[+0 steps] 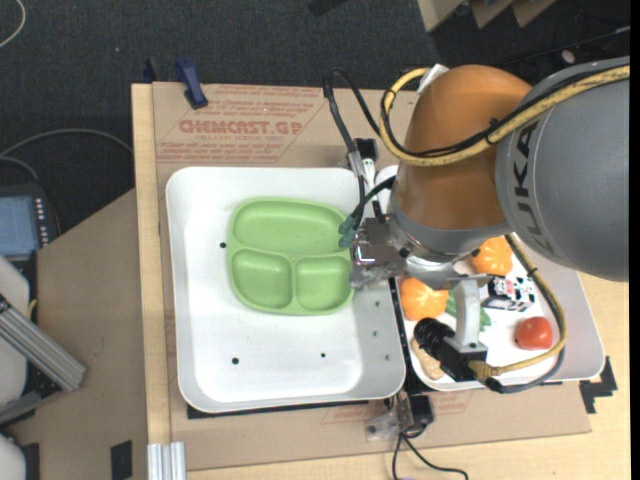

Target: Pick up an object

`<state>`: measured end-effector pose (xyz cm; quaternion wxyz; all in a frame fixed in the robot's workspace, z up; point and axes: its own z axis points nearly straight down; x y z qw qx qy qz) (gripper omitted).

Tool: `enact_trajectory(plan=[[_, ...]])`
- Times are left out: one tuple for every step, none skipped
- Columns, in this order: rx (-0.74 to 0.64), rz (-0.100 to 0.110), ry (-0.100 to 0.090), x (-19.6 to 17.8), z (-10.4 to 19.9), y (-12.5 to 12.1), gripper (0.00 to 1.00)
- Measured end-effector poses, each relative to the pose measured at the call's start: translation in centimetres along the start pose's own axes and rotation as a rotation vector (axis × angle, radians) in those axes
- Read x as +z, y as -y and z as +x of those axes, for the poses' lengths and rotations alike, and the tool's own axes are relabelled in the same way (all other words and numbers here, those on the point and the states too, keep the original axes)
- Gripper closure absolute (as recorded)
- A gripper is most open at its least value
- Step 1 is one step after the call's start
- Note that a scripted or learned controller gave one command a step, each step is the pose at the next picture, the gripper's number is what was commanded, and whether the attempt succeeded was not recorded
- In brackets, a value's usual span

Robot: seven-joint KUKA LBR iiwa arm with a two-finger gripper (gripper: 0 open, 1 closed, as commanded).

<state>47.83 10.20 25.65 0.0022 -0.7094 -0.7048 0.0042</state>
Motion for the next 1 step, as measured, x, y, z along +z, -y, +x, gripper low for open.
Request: enact_trajectory(plan=[[0.0, -0.015, 0.001, 7.45, -6.52, -11.3, 1.0]])
